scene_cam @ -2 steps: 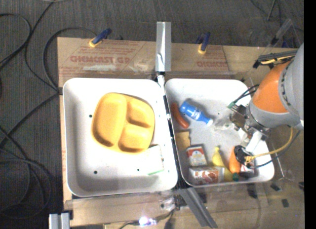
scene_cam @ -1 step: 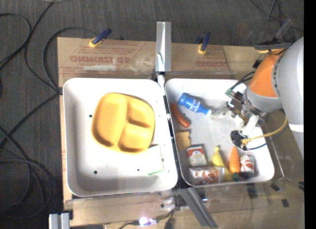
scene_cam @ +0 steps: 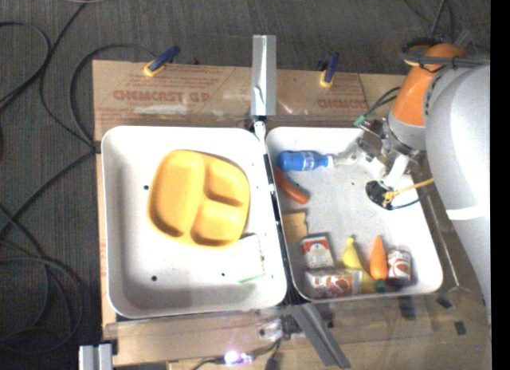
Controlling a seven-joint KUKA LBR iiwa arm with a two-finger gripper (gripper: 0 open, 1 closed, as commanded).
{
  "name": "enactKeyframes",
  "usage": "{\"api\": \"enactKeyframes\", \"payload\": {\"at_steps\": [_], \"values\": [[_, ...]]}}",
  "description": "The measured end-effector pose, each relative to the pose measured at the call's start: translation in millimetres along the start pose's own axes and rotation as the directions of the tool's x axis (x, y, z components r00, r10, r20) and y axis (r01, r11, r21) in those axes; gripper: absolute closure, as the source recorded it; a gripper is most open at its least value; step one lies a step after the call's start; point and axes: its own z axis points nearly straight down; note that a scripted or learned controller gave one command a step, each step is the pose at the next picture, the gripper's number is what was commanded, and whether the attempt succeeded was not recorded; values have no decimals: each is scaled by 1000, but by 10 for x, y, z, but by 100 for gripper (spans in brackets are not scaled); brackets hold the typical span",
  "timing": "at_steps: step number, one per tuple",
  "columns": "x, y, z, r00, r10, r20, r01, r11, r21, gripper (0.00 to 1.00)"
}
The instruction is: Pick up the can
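Jaws: too blurry to say if they are apart or pressed together.
Left bin [scene_cam: 119, 201]: it holds a yellow lunch tray [scene_cam: 199, 197] with three parts.
Right bin [scene_cam: 426, 237]: a blue bottle [scene_cam: 303, 161] lies at the far side, and a toy sausage [scene_cam: 292, 189] is just beside it.
Near row: a small carton [scene_cam: 316, 250], a red tin lying down [scene_cam: 331, 283], a toy banana [scene_cam: 351, 253] and a toy carrot [scene_cam: 378, 257].
Can [scene_cam: 398, 266]: it stands in the near right corner, touching or almost touching the toy carrot.
Gripper [scene_cam: 365, 147]: it is at the far right, close to the bottle's cap and well apart from the can.
What could go wrong: the toy carrot and the bin wall crowd the can, so it may tip or slip. The red tin lying down looks much the same, so the arm may grab that one.
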Motion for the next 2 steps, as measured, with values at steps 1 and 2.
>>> {"api": "enactKeyframes", "payload": {"at_steps": [1,2], "values": [[-290,-625,-8,1000,29,6,-29,1000,-6,0],[-110,-163,-2,1000,-8,-1,8,1000,1,0]]}}
